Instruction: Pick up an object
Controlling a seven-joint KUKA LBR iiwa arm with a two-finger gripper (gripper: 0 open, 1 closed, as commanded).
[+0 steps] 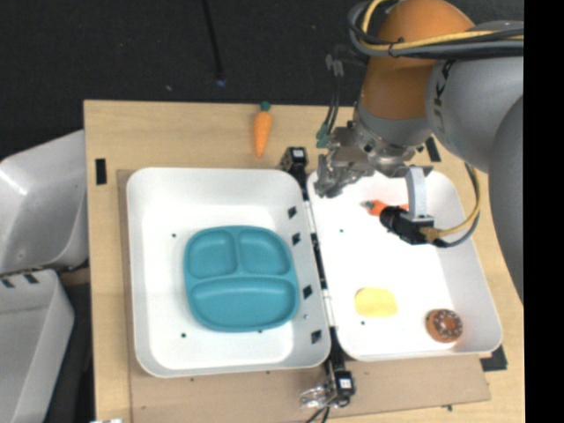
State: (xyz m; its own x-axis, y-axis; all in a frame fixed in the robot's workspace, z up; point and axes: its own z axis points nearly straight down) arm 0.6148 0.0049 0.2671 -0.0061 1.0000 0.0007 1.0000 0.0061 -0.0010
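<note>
Pale wooden counter [106, 130] against dark floor: two white bins. Left bin [145, 236]: teal divided plate [238, 278]. Right bin [458, 263]: yellow piece [375, 302], brown doughnut [443, 324]. Carrot [262, 130] on counter behind. Pincer [330, 179] at right bin's far-left corner.

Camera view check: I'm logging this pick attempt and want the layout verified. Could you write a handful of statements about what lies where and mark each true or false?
1. The teal divided plate lies in the left bin. True.
2. The carrot lies in the right bin. False: it lies on the wooden bench, behind the bins.
3. The yellow piece and the brown doughnut share the right bin. True.
4. The gripper hovers over the teal divided plate. False: it is at the right bin's far left corner.
5. The doughnut sits on the plate. False: it lies near the right bin's near right corner.
</note>
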